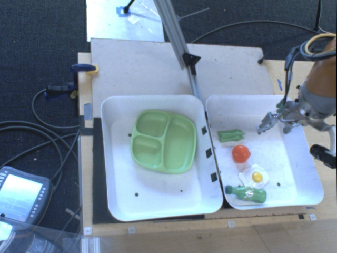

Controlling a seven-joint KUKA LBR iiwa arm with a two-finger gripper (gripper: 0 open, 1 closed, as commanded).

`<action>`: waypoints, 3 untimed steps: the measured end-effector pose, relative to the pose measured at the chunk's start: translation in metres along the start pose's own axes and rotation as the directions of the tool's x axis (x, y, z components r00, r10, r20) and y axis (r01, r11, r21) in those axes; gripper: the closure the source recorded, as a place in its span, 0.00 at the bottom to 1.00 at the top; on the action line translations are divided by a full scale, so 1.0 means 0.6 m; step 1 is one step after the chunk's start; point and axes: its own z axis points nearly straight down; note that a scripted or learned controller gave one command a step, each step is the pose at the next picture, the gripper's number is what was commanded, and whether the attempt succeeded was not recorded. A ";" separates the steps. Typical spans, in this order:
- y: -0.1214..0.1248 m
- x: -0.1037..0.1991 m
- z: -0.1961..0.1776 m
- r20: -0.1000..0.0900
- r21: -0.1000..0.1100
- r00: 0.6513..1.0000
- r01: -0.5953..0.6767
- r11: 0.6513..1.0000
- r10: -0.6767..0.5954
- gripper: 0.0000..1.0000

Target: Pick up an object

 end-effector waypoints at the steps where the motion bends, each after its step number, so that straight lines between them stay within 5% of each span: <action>1: 0.000 0.000 0.000 0.000 0.000 1.000 -0.001 1.000 0.001 0.00; 3: -0.009 -0.014 0.173 0.000 0.004 1.000 -0.006 1.000 0.006 0.00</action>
